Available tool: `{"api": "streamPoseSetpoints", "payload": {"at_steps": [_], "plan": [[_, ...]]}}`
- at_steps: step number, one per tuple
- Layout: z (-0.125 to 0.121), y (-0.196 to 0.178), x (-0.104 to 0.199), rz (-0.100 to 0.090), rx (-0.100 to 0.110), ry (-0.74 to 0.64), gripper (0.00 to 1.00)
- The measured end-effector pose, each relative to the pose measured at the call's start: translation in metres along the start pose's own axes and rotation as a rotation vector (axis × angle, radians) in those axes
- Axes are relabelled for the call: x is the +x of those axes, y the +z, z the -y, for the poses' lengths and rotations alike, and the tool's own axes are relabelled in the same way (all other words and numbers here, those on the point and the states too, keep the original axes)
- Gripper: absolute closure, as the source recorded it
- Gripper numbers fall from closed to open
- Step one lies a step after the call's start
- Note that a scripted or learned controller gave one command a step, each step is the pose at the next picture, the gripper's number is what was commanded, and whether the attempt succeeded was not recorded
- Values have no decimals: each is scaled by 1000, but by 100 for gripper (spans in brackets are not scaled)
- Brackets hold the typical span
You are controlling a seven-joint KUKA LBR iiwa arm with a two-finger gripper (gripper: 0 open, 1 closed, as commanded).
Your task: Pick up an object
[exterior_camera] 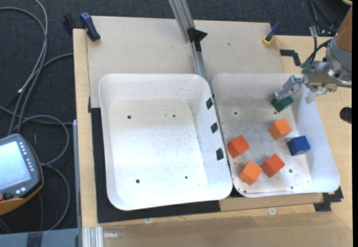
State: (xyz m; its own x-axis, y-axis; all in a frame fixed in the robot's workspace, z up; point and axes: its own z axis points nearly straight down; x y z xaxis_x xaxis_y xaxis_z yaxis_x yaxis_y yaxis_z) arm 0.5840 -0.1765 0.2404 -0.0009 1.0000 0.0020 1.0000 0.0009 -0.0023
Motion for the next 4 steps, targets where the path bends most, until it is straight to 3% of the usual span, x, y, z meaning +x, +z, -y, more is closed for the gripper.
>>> {"api": "streamPoseSetpoints", "payload": {"at_steps": [1,2,3,4], "plan": [[44,145,-27,-1,8,3,0],[-40,140,-18,4,-8,-4,0],[27,141,8,-1,4,2,0],[24,130,8,1,-3,0,100]]}}
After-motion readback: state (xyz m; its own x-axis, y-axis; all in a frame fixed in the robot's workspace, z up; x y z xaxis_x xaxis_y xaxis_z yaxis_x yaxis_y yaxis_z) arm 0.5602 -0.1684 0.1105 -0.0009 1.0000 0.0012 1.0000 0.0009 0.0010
